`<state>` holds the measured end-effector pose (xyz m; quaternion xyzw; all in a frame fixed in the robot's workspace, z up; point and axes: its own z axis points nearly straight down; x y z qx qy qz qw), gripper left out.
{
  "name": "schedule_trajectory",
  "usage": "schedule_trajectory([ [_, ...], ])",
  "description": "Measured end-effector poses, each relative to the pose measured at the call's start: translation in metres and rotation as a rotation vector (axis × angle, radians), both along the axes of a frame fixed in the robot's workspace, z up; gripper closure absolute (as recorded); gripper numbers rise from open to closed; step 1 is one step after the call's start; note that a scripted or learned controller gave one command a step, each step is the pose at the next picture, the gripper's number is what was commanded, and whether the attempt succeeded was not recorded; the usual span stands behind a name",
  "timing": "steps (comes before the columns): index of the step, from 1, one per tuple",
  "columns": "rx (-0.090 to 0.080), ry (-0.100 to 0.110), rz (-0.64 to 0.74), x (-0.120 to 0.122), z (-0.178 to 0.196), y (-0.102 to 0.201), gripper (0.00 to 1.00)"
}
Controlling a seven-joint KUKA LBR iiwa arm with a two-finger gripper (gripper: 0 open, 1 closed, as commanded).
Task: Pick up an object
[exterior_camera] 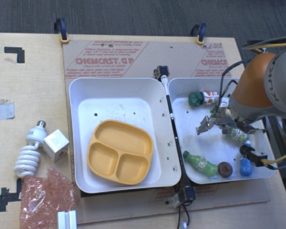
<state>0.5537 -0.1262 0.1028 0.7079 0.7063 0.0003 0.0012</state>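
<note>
Your gripper hangs low over the right bin, in the open floor between the objects rather than above any one of them. Its fingers look spread apart with nothing between them, so you are holding nothing yet.

The candidates lie scattered around it. A green-capped bottle rests near the back wall. A green bottle lies on its side toward the front, with a brown disc and a blue object beside it along the front rim. A small clear bottle sits just beside the wrist, and judged by closeness it is the likeliest pick.

The left bin holds a yellow tray, likely set there as a drop spot. A bulb, a white cube and a pink bag lie on the tabletop, outside both bins.

The arm covers the right bin's far side, so anything beneath it is hidden from you. The clear bottle is partly masked by the wrist and cables, and the blue object is too small to identify.
</note>
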Motion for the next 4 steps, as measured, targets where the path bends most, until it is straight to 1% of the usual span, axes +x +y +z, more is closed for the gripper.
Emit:
schedule_trajectory([
  [1, -0.001, -0.003, -0.001, 0.001, 0.010, -0.001, 1.00],
  [2, -0.001, -0.002, -0.001, 0.001, 0.010, -0.001, 0.00],
  [3, 0.001, 0.002, 0.001, -0.042, -0.011, 0.017, 0.00],
  [4, 0.000, 0.000, -0.001, -0.041, -0.001, 0.016, 1.00],
])
